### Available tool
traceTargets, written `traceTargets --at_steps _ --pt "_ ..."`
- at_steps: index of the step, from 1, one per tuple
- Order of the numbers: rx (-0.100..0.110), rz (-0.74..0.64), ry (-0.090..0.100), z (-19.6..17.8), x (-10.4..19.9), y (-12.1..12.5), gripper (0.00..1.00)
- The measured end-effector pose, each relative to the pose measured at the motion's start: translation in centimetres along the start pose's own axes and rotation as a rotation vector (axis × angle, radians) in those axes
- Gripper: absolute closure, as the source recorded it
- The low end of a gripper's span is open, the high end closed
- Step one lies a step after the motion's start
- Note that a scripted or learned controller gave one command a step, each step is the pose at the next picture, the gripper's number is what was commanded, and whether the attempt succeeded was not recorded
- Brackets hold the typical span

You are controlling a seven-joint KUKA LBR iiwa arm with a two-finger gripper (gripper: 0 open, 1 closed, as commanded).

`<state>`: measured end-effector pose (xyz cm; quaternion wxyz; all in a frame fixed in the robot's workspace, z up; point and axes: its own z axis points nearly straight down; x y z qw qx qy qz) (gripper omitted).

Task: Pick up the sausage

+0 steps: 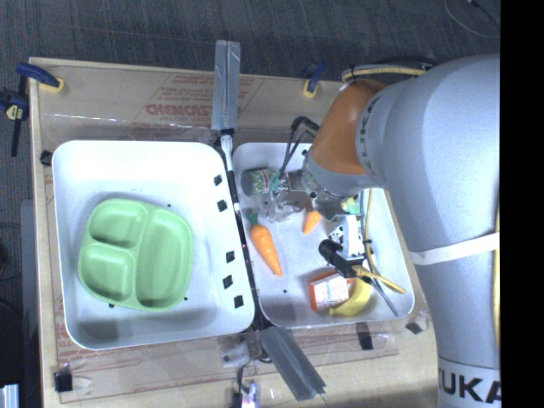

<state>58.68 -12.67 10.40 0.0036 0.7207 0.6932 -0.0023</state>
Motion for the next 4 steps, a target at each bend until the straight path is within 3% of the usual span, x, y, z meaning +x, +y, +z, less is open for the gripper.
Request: traceTargets --at_steps 1,2,3,4 --pt "0.003 -0.031 0.009 -8.9 6.0 -3.2 1.0" --pt "0.004 -0.255 0.01 1.3 2.2 -5.9 1.0" --pt "0.001 -0.278 0.009 -8.9 9.5 -11.3 1.0" --pt "-0.002 -0.509 0.007 -12.9 0.6 -11.0 1.0"
